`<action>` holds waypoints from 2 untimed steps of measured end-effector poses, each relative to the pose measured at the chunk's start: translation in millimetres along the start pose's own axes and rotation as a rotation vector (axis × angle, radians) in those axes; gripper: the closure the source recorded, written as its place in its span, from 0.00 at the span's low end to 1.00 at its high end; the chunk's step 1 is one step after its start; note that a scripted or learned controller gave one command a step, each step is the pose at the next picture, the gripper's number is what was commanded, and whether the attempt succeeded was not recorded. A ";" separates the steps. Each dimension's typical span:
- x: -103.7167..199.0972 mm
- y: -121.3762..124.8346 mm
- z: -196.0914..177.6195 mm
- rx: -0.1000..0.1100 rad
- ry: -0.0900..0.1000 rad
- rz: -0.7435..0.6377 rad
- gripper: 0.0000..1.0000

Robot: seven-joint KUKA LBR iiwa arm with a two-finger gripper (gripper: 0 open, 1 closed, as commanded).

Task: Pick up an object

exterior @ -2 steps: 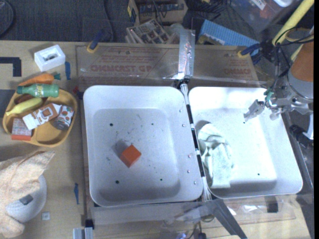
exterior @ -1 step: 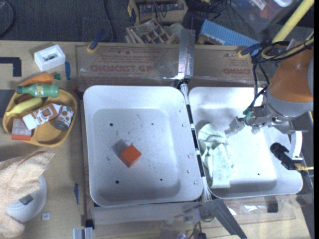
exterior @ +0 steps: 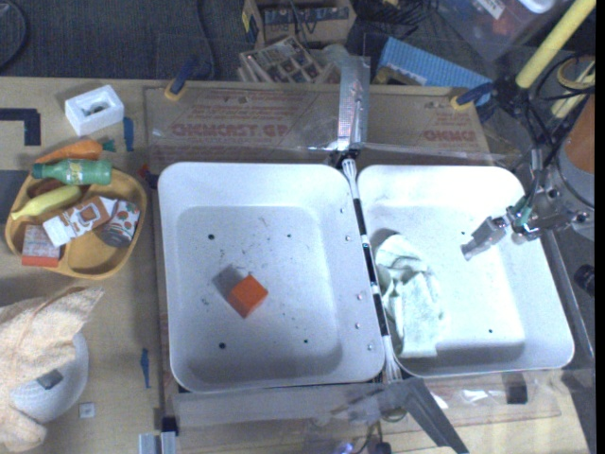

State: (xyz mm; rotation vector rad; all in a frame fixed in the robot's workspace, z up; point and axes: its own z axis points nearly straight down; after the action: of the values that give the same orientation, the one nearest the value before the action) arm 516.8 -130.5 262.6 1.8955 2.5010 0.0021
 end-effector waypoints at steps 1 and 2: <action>-5.8 49.8 143.6 0.003 0.002 0.079 0.00; 23.7 31.5 171.2 -0.010 -0.004 0.142 0.00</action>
State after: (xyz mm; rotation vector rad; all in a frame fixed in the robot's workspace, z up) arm 541.3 -99.4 91.4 2.0625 2.3532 0.0114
